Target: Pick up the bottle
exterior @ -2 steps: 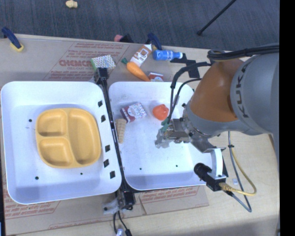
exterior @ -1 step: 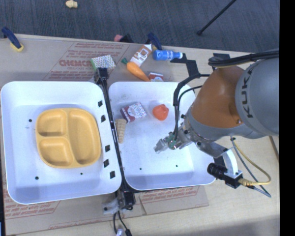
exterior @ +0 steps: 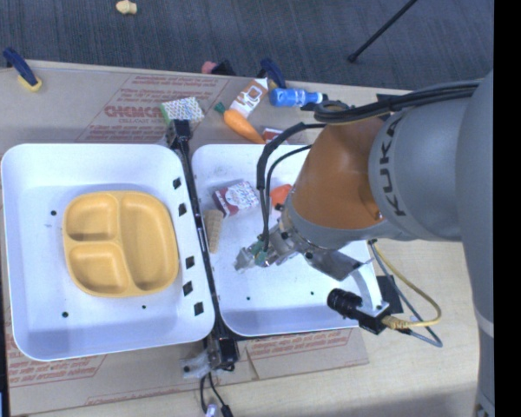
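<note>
Grey arm [exterior: 434, 163] casing is seen closest, its pincer [exterior: 259, 255] lowered into the right bin [exterior: 269, 320]; whether it is parted or closed cannot be told. What is taken for the bottle [exterior: 247, 99] lies outside, on the desk [exterior: 417, 354] behind that bin, so a wrong item may be grasped.

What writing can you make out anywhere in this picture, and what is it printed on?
"KUKA" on the grey robot arm, partly cut off by its curve.
"CHEMC..." in red on the cardboard sheet under the bins; the rest and the smaller red lines are too blurred to read.
The red and white carton in the right bin has print too small to read.
The label on the bottle behind the bins is unreadable too.
</note>
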`<state>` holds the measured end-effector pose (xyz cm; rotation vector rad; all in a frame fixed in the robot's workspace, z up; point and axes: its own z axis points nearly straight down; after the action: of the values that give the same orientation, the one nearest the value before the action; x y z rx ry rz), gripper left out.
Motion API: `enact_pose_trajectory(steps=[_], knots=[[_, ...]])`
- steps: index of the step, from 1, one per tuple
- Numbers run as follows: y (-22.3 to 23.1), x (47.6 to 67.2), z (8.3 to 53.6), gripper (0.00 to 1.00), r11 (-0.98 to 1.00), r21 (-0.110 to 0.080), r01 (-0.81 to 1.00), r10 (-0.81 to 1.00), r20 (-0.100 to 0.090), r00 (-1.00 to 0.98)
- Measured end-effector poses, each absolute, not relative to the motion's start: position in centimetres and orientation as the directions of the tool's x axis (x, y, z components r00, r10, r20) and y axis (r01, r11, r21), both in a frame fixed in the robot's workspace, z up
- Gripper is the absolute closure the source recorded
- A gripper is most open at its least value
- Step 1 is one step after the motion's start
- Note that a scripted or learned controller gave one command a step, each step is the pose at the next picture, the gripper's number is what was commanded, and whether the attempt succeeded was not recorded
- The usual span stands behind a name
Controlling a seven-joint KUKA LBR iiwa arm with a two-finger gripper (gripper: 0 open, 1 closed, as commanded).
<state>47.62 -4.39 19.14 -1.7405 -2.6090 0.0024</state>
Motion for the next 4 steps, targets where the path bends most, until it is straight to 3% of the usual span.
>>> enact_pose_trajectory(steps=[1,2,3,4], knots=[[2.6,47.6,20.2,1.00,0.525,-0.001,0.851,0.851,0.001,-0.525],[-0.1,47.7,28.3,1.00,0.821,0.000,0.570,0.570,-0.001,-0.821],[4.9,47.6,23.5,1.00,0.929,-0.002,0.370,0.370,0.002,-0.929],[2.4,47.7,24.5,1.00,0.964,-0.001,-0.267,-0.267,-0.002,-0.964]])
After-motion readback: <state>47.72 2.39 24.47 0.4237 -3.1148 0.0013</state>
